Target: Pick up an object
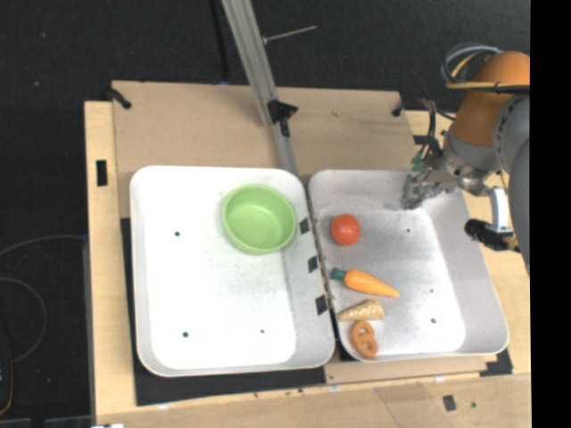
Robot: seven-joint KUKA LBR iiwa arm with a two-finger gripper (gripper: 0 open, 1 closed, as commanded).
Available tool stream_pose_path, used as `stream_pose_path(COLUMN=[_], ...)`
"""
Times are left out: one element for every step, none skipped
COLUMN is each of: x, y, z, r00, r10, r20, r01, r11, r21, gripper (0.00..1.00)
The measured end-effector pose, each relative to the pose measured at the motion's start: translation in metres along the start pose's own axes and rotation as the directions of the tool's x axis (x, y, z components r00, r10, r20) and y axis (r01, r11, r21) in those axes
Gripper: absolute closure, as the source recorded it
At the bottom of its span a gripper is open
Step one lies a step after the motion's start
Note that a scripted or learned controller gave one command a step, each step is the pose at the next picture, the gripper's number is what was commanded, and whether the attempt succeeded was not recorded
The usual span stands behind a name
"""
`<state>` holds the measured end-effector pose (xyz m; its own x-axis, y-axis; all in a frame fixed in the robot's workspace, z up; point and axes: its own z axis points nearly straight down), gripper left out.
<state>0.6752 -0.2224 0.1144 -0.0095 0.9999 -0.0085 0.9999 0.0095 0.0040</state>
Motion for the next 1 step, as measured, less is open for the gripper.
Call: stream_pose_path(x=[-0.0006], y=[-0.0027], z=[-0.0649], r00=[1.0], r10=[0.007], r20=[-0.006], r01=[-0.007], r11=[1.0], r21=[-0.005], gripper=[1.0])
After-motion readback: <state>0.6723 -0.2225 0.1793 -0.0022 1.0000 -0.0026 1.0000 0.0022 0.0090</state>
